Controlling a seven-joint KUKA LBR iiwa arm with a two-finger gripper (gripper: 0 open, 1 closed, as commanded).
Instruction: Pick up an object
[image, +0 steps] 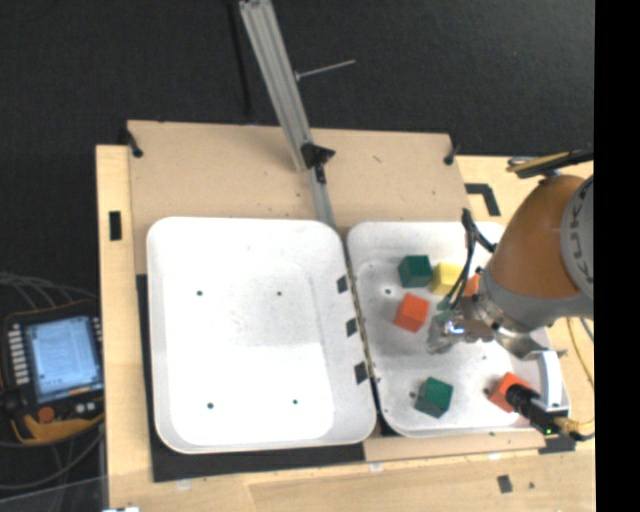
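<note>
- The worktop (230, 170) carries two shallow white bins side by side; the left bin (250, 330) lies toward its left edge, the right bin (400, 250) toward its right edge, their inner rims touching.
- The arm (540, 260) reaches in over the right bin's right side, and the jaws (443, 335) hang low near that bin's middle. How far apart they stand I cannot tell, and no object shows between them.
- The candidates all lie in the right bin: an orange block (411, 313) just beside the jaws, a green block (415, 270) and a yellow block (447, 277) toward the far rim, touching or nearly so, and a second green block (434, 396) near the front rim.
- Likely risk: the jaws close beside the orange block rather than around it, nudging it away, because they sit off to its side.
</note>
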